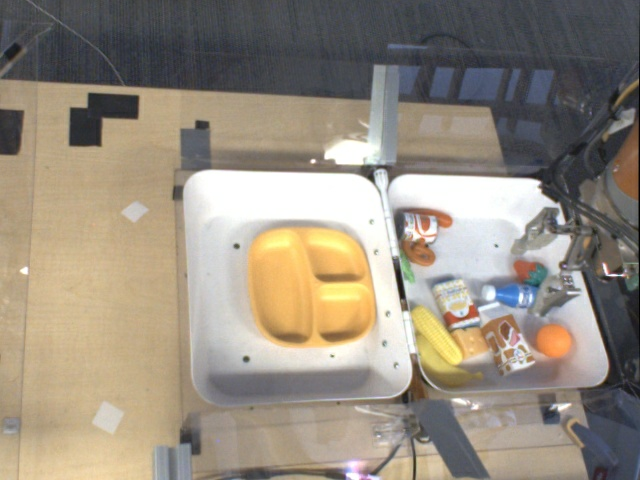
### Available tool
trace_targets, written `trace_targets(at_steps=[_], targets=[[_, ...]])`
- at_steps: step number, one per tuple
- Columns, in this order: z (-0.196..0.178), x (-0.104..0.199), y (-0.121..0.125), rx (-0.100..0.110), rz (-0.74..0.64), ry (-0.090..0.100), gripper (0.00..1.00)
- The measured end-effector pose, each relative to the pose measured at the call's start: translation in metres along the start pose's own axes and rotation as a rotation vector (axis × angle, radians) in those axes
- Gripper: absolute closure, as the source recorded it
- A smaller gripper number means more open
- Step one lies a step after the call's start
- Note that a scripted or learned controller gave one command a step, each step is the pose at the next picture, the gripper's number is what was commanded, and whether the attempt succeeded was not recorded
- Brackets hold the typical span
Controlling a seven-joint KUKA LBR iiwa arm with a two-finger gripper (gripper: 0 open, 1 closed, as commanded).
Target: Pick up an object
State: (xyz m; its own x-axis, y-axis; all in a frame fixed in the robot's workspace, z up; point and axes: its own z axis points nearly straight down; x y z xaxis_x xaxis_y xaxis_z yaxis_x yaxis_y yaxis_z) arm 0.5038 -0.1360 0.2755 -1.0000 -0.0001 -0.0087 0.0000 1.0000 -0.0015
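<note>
My gripper (546, 265) hangs over the right side of the right bin (480, 200), open, with its fingers (535, 232) spread wide apart. A small red and teal object (528, 269) lies on the bin floor in the gap between them, and I cannot tell whether either finger touches it. Just left of the near finger lies a blue bottle (510, 295). An orange (553, 341) sits in the near right corner. A small carton (455, 303), a brown box (507, 344), a corn cob (435, 332), a banana (452, 374) and a red can (420, 234) lie further left.
The left bin (215, 268) holds a yellow divided tray (310, 284). A metal post (384, 118) stands behind the wall shared by the two bins. Black cables (585, 148) run along the arm at the right edge.
</note>
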Motion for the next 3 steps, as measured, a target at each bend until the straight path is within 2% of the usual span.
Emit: trace_targets(at_steps=[1,2,3], targets=[[0.053,-0.075,-0.046,-0.001,0.069,0.005,0.0],[0.134,-0.12,-0.061,0.001,0.625,0.004,0.0],[0.189,-0.099,-0.069,0.001,1.254,0.0,0.0]])
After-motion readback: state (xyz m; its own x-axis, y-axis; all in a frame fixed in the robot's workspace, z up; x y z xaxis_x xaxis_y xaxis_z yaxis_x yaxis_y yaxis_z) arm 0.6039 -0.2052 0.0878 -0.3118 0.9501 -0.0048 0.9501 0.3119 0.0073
